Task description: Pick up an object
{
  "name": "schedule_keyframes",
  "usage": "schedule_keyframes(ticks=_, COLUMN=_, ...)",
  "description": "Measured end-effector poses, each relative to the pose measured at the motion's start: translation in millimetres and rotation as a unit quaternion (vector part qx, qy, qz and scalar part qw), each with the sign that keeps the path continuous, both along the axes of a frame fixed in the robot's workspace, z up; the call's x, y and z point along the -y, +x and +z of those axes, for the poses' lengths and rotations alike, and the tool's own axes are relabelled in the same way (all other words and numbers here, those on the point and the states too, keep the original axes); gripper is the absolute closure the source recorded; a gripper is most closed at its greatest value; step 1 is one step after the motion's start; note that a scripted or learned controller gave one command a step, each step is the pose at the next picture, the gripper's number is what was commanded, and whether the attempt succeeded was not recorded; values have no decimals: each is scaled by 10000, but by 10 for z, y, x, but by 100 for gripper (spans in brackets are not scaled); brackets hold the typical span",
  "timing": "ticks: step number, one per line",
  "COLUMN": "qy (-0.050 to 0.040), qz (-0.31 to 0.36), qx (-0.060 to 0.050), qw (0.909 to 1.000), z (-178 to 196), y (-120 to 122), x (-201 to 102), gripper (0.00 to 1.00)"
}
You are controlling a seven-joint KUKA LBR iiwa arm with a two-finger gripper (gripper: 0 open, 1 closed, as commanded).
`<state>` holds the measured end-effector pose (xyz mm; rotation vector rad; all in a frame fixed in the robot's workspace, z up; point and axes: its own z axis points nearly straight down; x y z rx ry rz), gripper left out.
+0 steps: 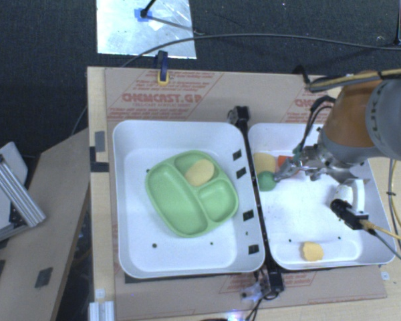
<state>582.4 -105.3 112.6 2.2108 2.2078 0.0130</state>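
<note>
Two white bins sit side by side on the bench, the left bin (130,199) and the right bin (321,209), with a black divider (248,179) between them. The right bin has much free floor from its middle toward 6 o'clock, where a small yellow piece (312,251) lies alone near the front wall.

The gripper (285,170) reaches in from 3 o'clock and hangs low at the 9 o'clock side of the right bin, close to the divider wall. Its tips are just beside a green object (266,181) and a yellow-orange object (264,161); a small orange bit (283,160) shows near them. Whether the claw is released or clenched I cannot tell, because the fingers are thin and blurred against the objects. Nothing is clearly seen between them.

The grey arm (377,122) with its orange band covers the 1 o'clock corner of the right bin, and the frame edge cuts the arm off.

In the left bin a green divided plate (187,202) lies tilted, with a yellow object (200,172) in its compartment at 12 o'clock.
</note>
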Motion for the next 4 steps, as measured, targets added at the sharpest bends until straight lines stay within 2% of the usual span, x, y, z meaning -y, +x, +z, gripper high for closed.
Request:
schedule_keyframes(ticks=1, qy=-34, qz=-22, qx=-22, qw=10000, z=-247, y=31, x=72, gripper=0)
schedule_keyframes(ticks=2, qy=6, qz=-8, qx=-52, qw=10000, z=-157, y=20, x=31, gripper=100)
schedule_keyframes(ticks=4, qy=21, qz=23, qx=-49, qw=10000, z=1089, y=-6, x=127, gripper=100)
